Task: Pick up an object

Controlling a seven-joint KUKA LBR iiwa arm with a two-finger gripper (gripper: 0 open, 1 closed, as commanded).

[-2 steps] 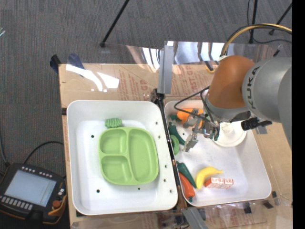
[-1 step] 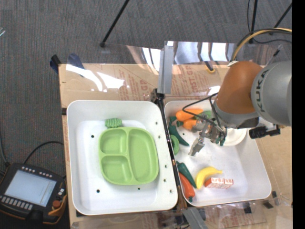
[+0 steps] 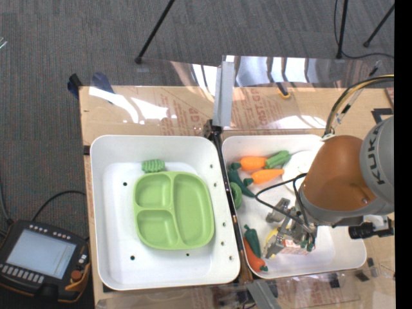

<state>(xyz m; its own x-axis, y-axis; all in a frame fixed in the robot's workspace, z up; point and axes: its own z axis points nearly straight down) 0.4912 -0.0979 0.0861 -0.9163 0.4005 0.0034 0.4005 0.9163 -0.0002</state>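
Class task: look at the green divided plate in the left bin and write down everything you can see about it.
The plate is light green, looks like smooth plastic, and has rounded corners. Raised ridges split it into three compartments: one long one on the right side of the view, two smaller ones on the left. It lies flat and face up, slightly turned, near the middle of the left bin. A small darker green ridged object sits at its upper edge; contact is unclear.

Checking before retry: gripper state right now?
Gripper: low in the right bin, near the front; cannot tell whether open or closed, or whether anything is held.
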